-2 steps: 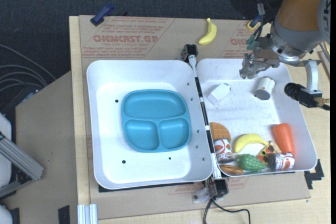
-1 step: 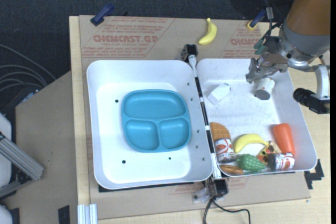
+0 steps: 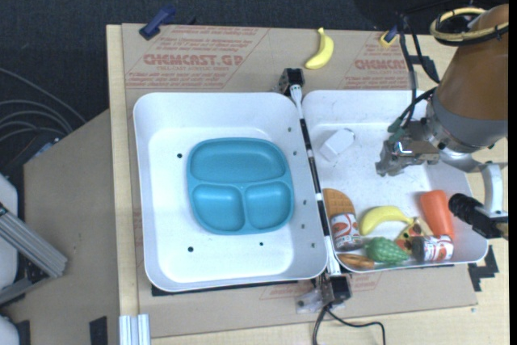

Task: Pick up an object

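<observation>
While metal two-finger gripper point(image 3: 393, 160) hangs over bare floor of right white plastic bin point(image 3: 363, 113), finger state: cannot tell; candidates at its 6 o'clock: yellow plastic banana point(image 3: 384, 218), orange carrot-shaped toy point(image 3: 437, 212), heaped against near wall

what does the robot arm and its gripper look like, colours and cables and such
The arm is thick and rounded, with a broad orange band above a grey wrist section. Black cables run down along its left side toward the gripper, which is a small, dark grey metal piece with a boxy body. A yellowish ring sits near the top of the orange part.
</observation>
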`<state>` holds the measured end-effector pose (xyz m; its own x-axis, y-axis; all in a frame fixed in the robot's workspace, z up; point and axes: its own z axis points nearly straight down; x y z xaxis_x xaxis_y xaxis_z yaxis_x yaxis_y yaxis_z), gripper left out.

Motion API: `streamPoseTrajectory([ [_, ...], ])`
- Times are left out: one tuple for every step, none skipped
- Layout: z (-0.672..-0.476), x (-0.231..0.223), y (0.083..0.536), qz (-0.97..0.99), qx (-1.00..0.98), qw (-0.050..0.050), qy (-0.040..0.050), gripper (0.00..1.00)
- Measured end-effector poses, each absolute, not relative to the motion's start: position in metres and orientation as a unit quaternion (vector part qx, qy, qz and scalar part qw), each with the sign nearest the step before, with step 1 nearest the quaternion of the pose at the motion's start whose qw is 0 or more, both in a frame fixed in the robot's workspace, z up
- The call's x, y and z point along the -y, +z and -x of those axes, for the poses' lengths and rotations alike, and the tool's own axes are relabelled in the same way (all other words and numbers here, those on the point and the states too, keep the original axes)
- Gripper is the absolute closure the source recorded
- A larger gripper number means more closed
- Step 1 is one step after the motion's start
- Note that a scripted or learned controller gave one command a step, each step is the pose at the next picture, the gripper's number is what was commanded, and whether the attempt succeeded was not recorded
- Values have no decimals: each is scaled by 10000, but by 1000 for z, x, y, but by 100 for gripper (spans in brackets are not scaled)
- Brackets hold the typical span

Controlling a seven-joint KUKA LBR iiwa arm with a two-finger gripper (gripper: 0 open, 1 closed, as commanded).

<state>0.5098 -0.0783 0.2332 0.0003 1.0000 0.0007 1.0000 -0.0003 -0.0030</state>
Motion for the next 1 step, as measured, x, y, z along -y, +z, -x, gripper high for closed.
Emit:
streamPoseTrajectory([
  [-511, 78, 243, 7074, 7068, 4, 1, 100],
])
